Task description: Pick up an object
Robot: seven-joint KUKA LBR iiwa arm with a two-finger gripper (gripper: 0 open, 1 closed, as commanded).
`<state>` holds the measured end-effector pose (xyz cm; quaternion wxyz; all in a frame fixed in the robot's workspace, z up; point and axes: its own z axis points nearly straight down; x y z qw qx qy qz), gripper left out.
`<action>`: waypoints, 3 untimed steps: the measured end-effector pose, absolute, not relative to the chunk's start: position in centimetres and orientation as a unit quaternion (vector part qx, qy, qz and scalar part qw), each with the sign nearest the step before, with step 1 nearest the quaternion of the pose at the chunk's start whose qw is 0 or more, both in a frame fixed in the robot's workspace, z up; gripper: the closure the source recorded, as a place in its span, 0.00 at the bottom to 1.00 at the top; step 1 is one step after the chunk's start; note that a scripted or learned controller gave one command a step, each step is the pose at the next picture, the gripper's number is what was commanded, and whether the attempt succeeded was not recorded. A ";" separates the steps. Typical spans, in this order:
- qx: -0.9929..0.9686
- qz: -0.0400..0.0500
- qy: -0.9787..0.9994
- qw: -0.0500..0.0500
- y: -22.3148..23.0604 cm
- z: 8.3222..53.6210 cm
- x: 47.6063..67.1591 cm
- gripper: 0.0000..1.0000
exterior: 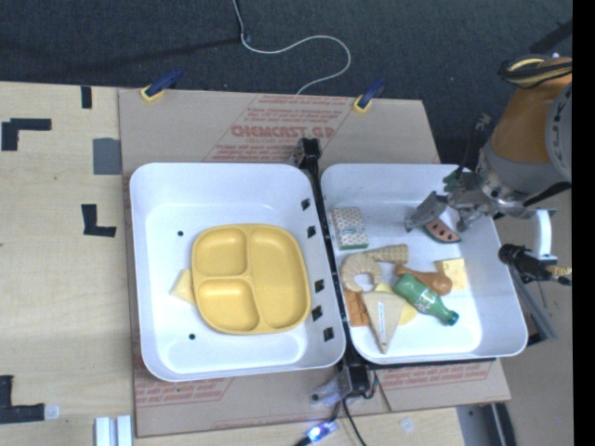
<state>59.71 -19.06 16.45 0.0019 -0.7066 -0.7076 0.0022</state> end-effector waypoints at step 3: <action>-0.706 0.000 -0.708 -0.001 -18.7 9.5 59.5 1.00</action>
